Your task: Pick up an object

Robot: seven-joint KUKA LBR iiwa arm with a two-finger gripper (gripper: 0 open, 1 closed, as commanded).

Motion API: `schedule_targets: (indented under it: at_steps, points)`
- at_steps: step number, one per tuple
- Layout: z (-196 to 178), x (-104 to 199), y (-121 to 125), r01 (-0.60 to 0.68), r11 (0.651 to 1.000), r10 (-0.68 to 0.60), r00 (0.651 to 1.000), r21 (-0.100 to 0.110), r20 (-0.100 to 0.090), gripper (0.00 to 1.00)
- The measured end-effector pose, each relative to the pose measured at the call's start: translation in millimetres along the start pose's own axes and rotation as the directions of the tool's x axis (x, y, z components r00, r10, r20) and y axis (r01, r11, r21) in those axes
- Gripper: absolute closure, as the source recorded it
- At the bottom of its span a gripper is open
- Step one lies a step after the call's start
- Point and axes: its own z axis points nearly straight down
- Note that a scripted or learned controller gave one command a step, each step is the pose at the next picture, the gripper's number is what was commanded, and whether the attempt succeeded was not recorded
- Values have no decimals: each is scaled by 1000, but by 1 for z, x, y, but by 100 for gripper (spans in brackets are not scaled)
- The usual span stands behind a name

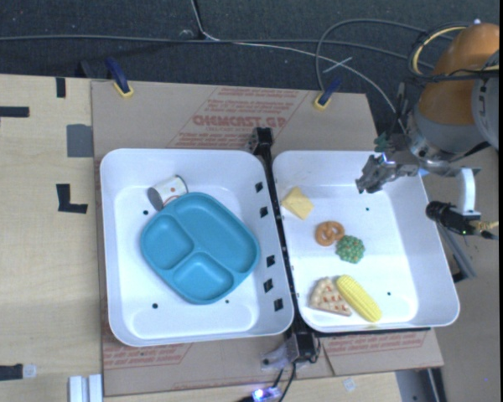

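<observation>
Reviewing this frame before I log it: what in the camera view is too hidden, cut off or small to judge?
- End effector: small and dark over the right bin's upper edge; its finger state is unreadable.
- Arm: cut off by the view's top right corner.
- Small cup in the left bin: partly covered by the blue divided plate; contents unclear.
- Waffle-like toy: overlapped by the corn cob.

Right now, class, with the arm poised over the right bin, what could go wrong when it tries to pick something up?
1. The broccoli touches the pretzel, so the tool may nudge or catch both.
2. The corn lies against the waffle near the bin's front wall, leaving little room around them.
3. The cheese wedge sits close to the divider side, so a descent there might strike the rim.
</observation>
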Motion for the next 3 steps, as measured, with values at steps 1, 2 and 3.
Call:
schedule_targets:
  at_steps: [1, 2, 3]
  points:
    - [-63, 1, -3, -1, 1000, 1, 1000, 0, 0, 100]
    - [-43, 54, -13, 3, 1000, -3, 1000, 7, -2, 100]
    - [-27, 105, -29, 2, 1000, -2, 1000, 8, -2, 100]
